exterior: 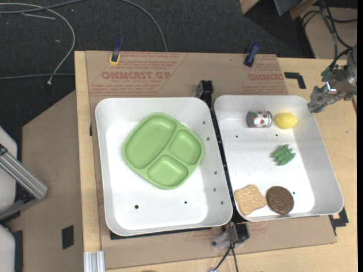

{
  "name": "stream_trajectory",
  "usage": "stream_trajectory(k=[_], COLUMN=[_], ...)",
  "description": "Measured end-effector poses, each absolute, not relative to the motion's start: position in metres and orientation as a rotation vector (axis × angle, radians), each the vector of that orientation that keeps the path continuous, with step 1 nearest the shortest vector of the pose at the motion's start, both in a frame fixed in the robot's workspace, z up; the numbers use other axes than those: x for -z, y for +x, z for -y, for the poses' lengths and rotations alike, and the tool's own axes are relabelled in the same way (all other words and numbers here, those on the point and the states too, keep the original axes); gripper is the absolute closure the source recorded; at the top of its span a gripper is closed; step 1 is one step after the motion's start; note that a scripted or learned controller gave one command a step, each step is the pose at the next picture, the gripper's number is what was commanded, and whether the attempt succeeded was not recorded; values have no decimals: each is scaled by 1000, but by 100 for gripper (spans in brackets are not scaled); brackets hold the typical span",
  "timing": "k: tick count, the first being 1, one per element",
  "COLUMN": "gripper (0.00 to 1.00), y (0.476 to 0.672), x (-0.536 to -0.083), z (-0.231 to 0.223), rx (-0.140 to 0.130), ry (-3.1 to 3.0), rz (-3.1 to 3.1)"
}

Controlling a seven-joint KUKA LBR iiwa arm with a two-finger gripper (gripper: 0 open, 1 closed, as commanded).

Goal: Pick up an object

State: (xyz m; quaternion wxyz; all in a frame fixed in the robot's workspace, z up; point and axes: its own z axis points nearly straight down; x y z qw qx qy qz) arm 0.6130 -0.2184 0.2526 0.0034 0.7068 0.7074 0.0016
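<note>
**Nothing lifted yet: gripper waits off the right bin's upper corner**

The task looks barely begun. The two-finger gripper sits at the right edge of the frame, just outside the upper right corner of the right-hand shallow white bin, and nothing is seen between its fingers. Whether the jaws stand apart or together cannot be told at this size and blur. Reaching in, closing on an item and raising it all appear to be left.

Every candidate lies in the right bin. Nearest the gripper is a small yellow lemon-shaped piece, in the bin's upper part, its long axis running roughly left to right across the frame. Just beside it to the left lies a small grey and white can-like item with red marks, on its side, also lying left to right. A green leafy plastic sprig sits mid-bin, tilted toward the upper right. At the lower edge are a tan toast-shaped square and a round brown cookie-like disc (no clear axis on the disc).

The left-hand white bin holds a light green three-compartment plate
</note>
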Motion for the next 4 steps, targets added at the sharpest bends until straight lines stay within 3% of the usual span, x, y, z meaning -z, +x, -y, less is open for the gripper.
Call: stream_trajectory(k=[4], gripper=[100], y=[579], x=[-254], z=[3], rx=[0], ry=[2217], rz=[-2231])
